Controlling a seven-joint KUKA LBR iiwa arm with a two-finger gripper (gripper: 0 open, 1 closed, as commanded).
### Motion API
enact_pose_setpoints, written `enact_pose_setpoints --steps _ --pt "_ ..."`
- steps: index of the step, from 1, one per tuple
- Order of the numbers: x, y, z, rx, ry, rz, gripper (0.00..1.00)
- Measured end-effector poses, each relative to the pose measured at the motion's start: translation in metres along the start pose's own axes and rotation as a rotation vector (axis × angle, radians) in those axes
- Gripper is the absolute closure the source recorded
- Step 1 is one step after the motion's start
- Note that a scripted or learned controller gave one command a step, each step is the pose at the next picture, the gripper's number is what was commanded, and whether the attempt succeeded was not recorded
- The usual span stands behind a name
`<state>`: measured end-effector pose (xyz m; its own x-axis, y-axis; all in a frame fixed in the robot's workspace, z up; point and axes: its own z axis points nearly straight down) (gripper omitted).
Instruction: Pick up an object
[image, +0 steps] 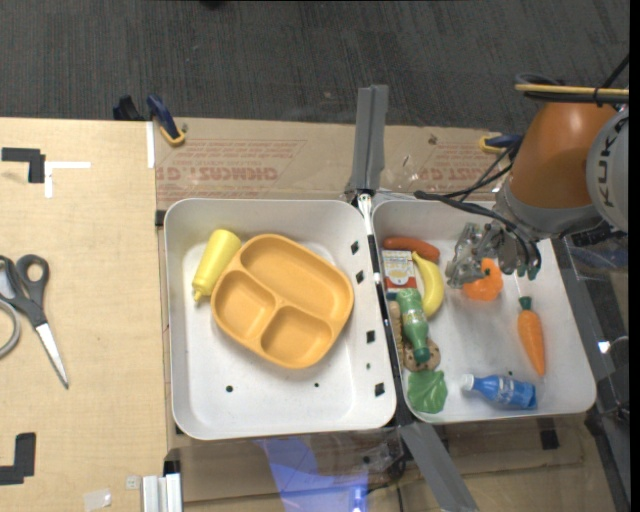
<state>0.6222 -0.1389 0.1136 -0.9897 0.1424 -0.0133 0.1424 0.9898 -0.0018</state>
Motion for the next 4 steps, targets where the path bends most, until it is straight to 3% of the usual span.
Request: enact_pose_setpoints --steps 1,2,3,4 --pt "0.000 0.000 0.000 0.000 0.000 0.000 0.00" --pt "0.001 -0.016 0.020 -0.001 0.009 0.026 0.00" --pt "-0.012 0.007 0.020 -0.001 0.007 0.131 0.00" --pt "0.068 -0.016 0.021 0.000 0.012 0.208 0.00"
